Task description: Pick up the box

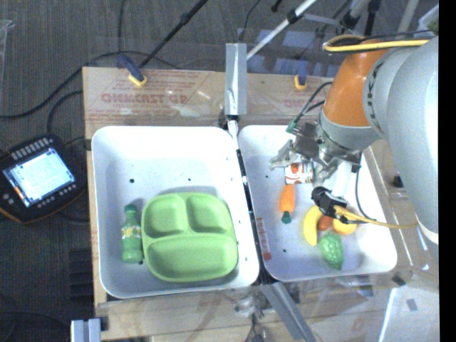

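Observation:
The box [300,172] is small and white with red and orange print, and it lies in the right bin [281,251] near its upper middle. My gripper [301,164] is directly over the box, low in the bin. Its fingers are spread, one at the box's left [280,159] and one at its right [322,171], so the gripper is open around the box. The wrist covers the upper part of the box.
Just below the box lies an orange carrot [287,199]. A banana [311,226], a green fruit [331,251] and a small red piece [325,223] sit at the lower right. The left bin [164,148] holds a green divided tray [189,236] and a green bottle [131,234].

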Controlling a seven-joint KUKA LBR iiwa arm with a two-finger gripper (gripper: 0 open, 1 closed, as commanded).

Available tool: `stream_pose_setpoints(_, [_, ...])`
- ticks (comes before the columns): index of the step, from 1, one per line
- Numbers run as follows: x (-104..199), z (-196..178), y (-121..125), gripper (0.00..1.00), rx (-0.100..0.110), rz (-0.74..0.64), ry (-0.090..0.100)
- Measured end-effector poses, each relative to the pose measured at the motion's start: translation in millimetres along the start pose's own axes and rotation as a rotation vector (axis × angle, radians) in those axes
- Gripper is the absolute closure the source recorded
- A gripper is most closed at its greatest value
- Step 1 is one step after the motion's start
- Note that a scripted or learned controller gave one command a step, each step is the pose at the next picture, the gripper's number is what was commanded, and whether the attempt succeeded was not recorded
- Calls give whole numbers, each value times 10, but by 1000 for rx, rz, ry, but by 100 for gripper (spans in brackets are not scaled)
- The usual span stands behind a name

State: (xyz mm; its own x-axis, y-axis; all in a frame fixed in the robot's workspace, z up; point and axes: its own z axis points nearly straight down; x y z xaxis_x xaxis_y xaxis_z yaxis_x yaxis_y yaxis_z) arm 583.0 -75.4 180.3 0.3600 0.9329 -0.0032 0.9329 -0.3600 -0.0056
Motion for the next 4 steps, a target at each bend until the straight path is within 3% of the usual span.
stream_pose_setpoints(1, [-793, -173, -45, 100, 0, -1, -1])
stream_pose_setpoints(2, [-720, -113, 552, 100, 0, -42, 0])
stream_pose_setpoints(3, [-459, 271, 126, 100, 2, -32, 0])
stream_pose_setpoints(4, [-1021, 69, -118, 100, 2, 159, 0])
